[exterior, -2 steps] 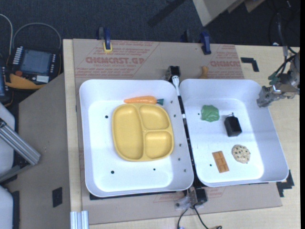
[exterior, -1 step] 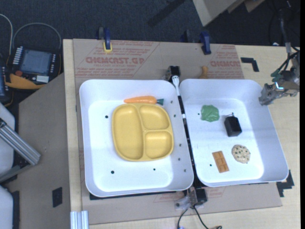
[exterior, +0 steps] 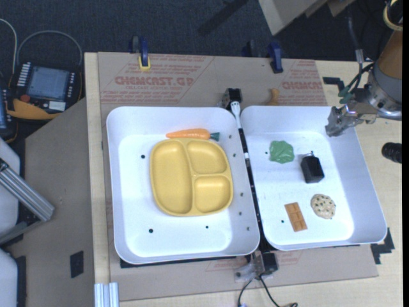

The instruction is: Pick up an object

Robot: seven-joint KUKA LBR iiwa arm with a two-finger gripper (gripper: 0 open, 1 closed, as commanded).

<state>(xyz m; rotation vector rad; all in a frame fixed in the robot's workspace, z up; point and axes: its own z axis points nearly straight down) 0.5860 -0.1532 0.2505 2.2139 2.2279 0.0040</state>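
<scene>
Gripper: sits over the right bin's upper right corner; you cannot tell its state, and the arm is cut off at the frame's right. Surface: wooden bench with two blue clamps, dark floor beyond, a handheld screen at left. Left bin: yellow divided plate; carrot just above it, lying crosswise, leafy end right. Right bin: green lump, black block, cookie, brown bar lying roughly top-to-bottom.
</scene>
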